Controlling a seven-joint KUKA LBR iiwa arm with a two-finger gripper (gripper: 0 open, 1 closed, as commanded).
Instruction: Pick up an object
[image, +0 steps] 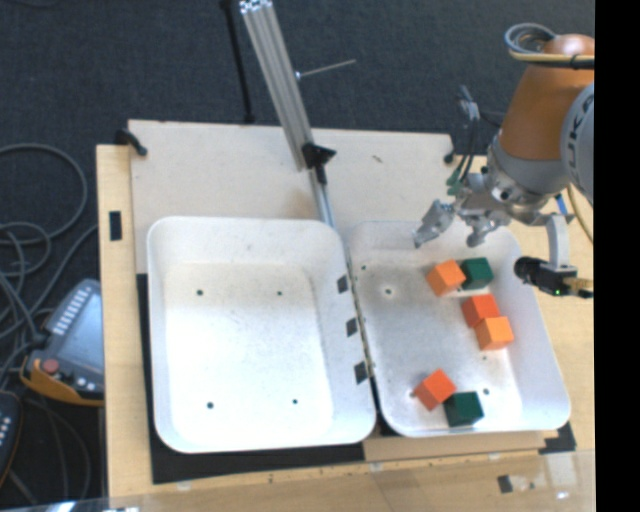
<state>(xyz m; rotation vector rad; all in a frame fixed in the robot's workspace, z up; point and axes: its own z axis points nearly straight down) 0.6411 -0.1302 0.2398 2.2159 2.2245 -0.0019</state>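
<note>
The right bin (400, 330) holds several small blocks. An orange block (446, 277) and a dark green block (477, 271) sit side by side near its far edge. Two more orange blocks (487, 321) lie one behind the other at the right. Another orange block (435, 389) and a dark green block (464, 408) rest near the front edge. My gripper (458, 226) hangs above the bin's far edge, just beyond the far orange and green pair, open, with nothing between its fingers.
The left bin (250, 330) lies beside the right one. A slanted metal pole (285, 95) rises from behind the bins' shared edge. A pendant (70, 340) and cables lie on the floor at left.
</note>
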